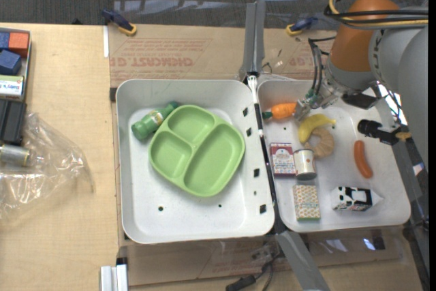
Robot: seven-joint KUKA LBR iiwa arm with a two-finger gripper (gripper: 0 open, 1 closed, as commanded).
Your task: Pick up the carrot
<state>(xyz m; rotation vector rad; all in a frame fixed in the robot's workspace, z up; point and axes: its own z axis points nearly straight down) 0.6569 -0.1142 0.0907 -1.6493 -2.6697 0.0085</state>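
The carrot (282, 110) is small and orange with a green tip, lying near the far left corner of the right bin (388, 215). My gripper (307, 104) hangs just to the right of the carrot's thick end, close to it, under the arm's orange band. A yellow banana (315, 126) lies directly below the gripper. I see nothing held in the gripper.
The right bin also holds a red-and-white box (281, 159), a small can (304, 163), a patterned packet (307, 202), a red sausage (362, 159), a black-and-white carton (354, 199). The left bin (136, 208) holds a green divided plate (196, 149) and a green bottle (151, 120).
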